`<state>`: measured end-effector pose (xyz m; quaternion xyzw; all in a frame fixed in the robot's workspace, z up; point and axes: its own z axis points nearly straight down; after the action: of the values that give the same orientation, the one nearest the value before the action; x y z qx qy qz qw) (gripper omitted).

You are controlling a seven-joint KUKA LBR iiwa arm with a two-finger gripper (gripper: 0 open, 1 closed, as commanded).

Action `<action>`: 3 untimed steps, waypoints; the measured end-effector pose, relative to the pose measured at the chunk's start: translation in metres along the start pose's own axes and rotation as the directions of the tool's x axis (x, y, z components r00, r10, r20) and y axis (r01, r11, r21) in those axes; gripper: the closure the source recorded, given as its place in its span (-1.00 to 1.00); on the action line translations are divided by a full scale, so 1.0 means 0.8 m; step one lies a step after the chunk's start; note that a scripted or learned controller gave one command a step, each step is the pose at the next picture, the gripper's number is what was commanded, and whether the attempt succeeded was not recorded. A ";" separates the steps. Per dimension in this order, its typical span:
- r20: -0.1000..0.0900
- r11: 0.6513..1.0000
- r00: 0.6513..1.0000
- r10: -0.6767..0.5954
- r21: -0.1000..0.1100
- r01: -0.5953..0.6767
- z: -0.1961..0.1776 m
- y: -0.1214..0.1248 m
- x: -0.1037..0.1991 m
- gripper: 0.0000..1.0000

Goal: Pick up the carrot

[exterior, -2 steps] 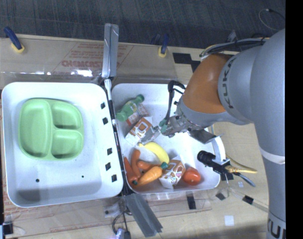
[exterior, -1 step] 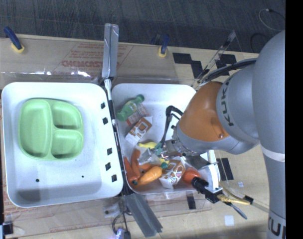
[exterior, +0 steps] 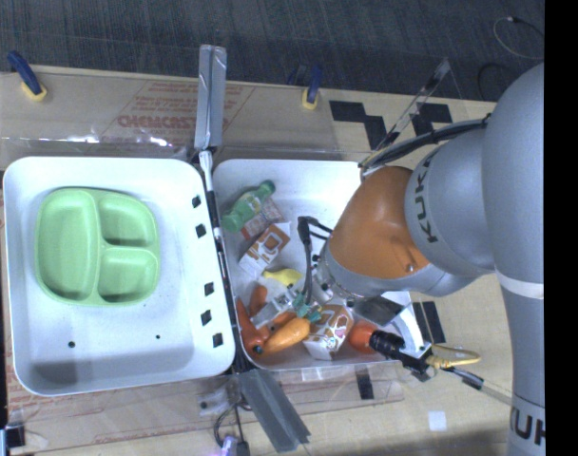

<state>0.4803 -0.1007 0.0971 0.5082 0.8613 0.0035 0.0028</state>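
Your hand sits low in the right bin; you can't tell its grip state. Carrot lies just below it, amid clutter, near the bin's front wall.

Single fixed cam, overhead, slanted.
It looked down on the left bin from well above; right bin beside it, arm entered from right.

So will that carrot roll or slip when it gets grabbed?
Probably stiff: the carrot looks like smooth moulded plastic, so it may slip. Its tapered round shape could roll, though neighbouring items packed against it in the right bin likely hinder that.
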 end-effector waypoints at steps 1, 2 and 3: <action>0.004 0.855 0.855 -0.518 0.003 0.518 0.002 -0.009 -0.017 -1.00; 0.002 0.852 0.852 -0.523 0.003 0.523 -0.009 -0.009 -0.016 1.00; 0.004 0.850 0.850 -0.527 0.003 0.527 -0.022 -0.007 -0.016 1.00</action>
<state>0.4815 -0.1147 0.1146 0.2525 0.9676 0.0008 0.0051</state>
